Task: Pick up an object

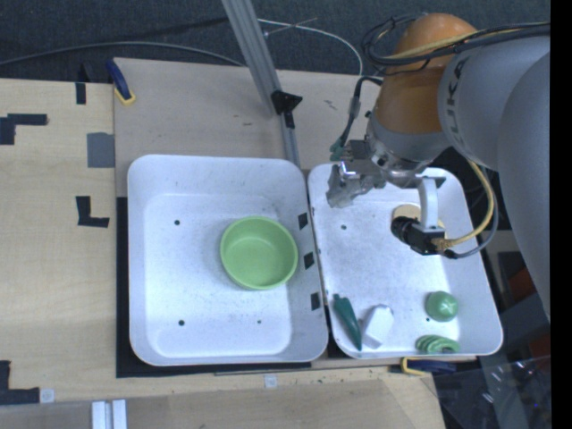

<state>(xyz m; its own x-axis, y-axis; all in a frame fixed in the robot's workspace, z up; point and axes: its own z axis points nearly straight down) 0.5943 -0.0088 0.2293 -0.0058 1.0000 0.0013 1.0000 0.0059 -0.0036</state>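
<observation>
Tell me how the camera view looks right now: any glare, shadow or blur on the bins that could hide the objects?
Camera view: even, soft light, no strong glare on the left bin or the right bin; green bowl casts a faint shadow; gripper and the small green items look soft and low in detail.

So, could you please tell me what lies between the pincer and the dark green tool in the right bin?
In the camera view, only bare white bin floor lies between the pincer and the dark green tool.
</observation>
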